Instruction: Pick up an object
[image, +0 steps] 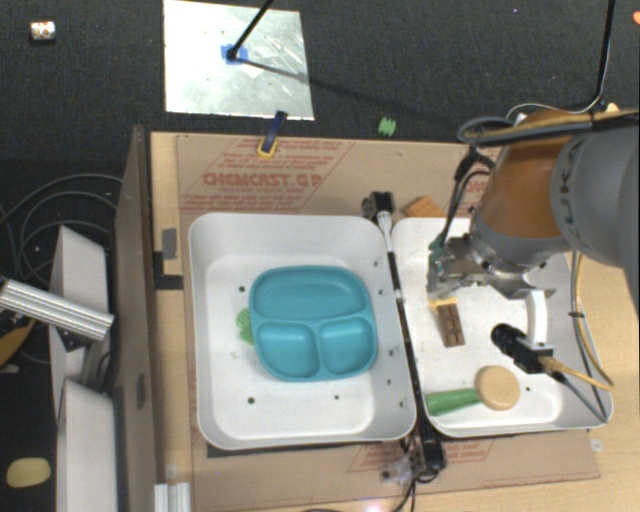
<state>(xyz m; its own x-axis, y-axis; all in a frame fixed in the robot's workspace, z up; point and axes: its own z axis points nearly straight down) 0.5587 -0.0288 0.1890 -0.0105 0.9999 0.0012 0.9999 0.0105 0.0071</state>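
We see the gripper (443, 282) low over the upper left part of the right bin (545, 405), close to the wall it shares with the left bin (220, 300). The arm (560, 190) comes in above it from the right, and its orange band hides part of the bin's far edge. From this slant we cannot tell whether the gripper is spread or closed, and we see nothing clearly caught in it.

The nearest thing is a brown bar (451, 324). It lies flat on the bin floor just on the near side of the gripper, its long axis running roughly away from us. Its far end sits right by the gripper's tip; we cannot tell whether the two touch. Farther toward the near wall lie a green piece (452, 401) and a tan disc (498, 388), touching or almost touching each other and well apart from the gripper.

In the left bin a blue divided tray (312, 322) lies flat, with a green scrap (243, 322) peeking out from under its left edge.

For writing, we can read "CHEMCAST GP" in red on the cardboard (260, 180) beyond the left bin; the smaller red lines around it are too blurred to read. The bar shows no label we can make out.
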